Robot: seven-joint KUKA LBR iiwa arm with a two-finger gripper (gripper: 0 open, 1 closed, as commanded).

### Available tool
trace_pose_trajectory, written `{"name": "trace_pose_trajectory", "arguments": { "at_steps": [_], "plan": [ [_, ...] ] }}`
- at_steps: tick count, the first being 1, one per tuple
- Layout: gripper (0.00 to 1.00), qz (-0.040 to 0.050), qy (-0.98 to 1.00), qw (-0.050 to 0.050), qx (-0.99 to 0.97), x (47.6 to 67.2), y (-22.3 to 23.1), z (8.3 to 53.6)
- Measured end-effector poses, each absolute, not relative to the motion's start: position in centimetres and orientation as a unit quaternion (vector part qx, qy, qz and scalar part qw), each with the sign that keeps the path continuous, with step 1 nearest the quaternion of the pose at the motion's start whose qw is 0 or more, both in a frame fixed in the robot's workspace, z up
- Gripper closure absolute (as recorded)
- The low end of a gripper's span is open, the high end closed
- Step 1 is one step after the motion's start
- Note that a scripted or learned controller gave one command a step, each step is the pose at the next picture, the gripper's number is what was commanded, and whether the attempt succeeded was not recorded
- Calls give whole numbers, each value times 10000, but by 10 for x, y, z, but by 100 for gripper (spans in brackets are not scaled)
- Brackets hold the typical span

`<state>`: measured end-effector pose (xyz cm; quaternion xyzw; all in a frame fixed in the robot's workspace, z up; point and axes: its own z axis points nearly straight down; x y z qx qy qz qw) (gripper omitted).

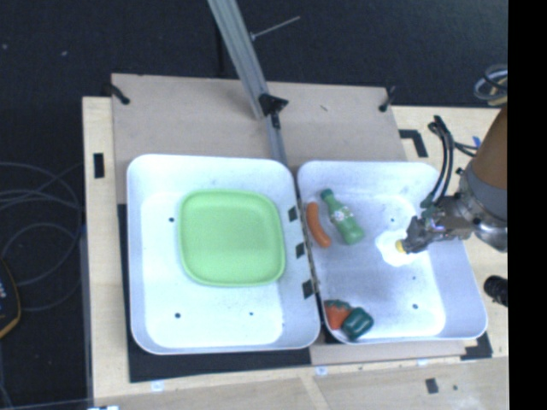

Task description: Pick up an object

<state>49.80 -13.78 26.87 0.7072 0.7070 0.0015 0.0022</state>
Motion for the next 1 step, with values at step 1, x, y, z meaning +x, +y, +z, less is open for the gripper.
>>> {"name": "trace_pose_trajectory", "arguments": {
  "at_steps": [1],
  "plan": [
    [100,4,7086,-2,7056,519,-79,264]
  ]
}}
